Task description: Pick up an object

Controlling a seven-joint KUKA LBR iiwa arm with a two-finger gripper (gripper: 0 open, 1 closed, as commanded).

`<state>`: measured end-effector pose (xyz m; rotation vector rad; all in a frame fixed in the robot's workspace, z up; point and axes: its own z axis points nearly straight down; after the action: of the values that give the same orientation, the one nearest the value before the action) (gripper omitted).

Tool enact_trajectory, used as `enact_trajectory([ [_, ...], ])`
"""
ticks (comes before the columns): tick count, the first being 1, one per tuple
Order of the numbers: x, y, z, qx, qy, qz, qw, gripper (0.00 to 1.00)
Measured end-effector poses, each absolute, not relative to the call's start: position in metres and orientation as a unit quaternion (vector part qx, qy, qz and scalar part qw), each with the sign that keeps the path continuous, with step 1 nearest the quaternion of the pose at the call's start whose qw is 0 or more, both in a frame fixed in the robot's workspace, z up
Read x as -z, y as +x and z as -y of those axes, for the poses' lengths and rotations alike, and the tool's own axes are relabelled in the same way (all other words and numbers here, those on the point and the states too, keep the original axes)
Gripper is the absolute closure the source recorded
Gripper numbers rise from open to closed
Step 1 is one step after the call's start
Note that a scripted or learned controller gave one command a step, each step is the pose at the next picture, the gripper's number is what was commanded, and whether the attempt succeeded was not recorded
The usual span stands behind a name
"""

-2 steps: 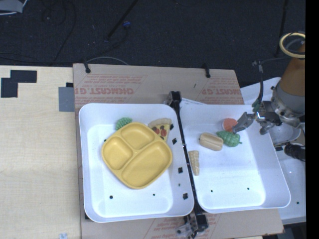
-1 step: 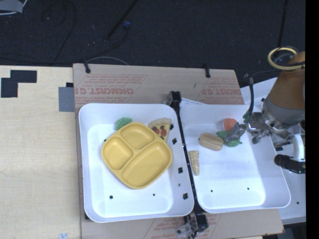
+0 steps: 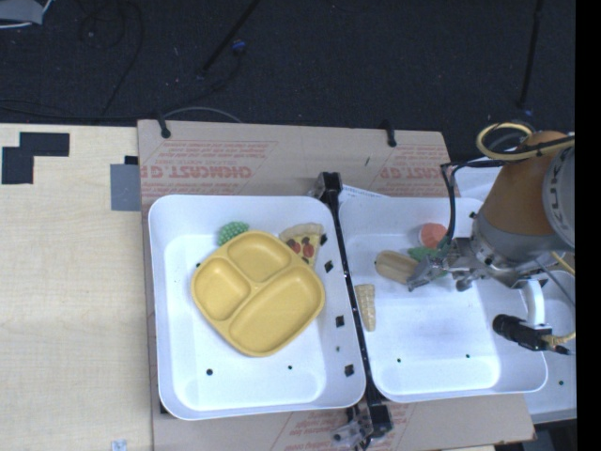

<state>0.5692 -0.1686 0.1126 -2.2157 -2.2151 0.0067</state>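
Reaching in over the right bin (image 3: 526,383), the pincer (image 3: 420,277) hangs low with its tips beside a tan oblong piece (image 3: 394,266), which lies just left of it; whether they are spread or closed I cannot tell. An orange-red round item (image 3: 433,234) sits just above. Farther left, in the left bin (image 3: 178,383), rests a yellow divided plate (image 3: 258,292).

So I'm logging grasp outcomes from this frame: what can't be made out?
- Pincer in the camera view: too small and blurred to tell whether it grips anything.
- Green item: mostly hidden behind the yellow tray.
- Orange and green pieces: partly hidden by the arm.
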Motion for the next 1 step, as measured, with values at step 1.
enact_trajectory([
  [1,-0.0859,0.5685,0.1677,-0.0014,-0.707,0.707,0.003,0.00],
])
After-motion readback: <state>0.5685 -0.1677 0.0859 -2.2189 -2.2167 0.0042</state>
